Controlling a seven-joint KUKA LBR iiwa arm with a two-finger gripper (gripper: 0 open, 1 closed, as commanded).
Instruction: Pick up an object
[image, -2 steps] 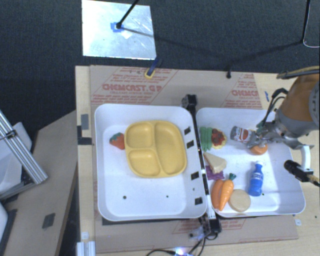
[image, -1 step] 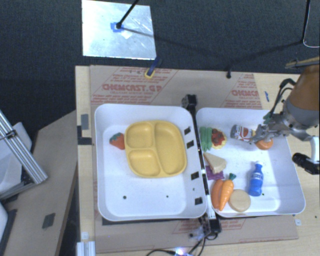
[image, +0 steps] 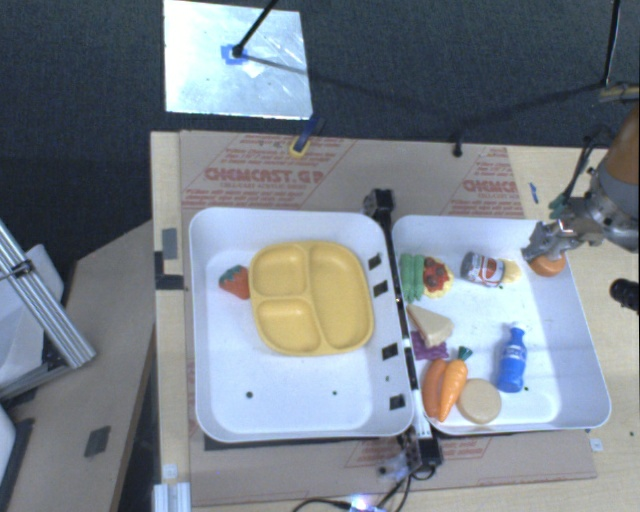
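My gripper (image: 546, 250) hangs over the far right rim of the right bin (image: 575, 330). A small round orange object (image: 547, 266) sits between its fingertips, partly covered by them, and appears lifted above the rim. In the right bin lie a small can (image: 484, 268), a green vegetable (image: 411, 276), a red-and-yellow food piece (image: 436, 276), a sandwich wedge (image: 429, 322), a blue bottle (image: 512, 358), two carrots (image: 445, 386) and a beige disc (image: 480, 402).
The left bin (image: 215, 350) holds a yellow divided plate (image: 308, 298) and a strawberry (image: 235, 282) beside it. A black divider with clips (image: 395, 310) runs between the bins. A shiny metal sheet (image: 238, 58) lies beyond the bench.
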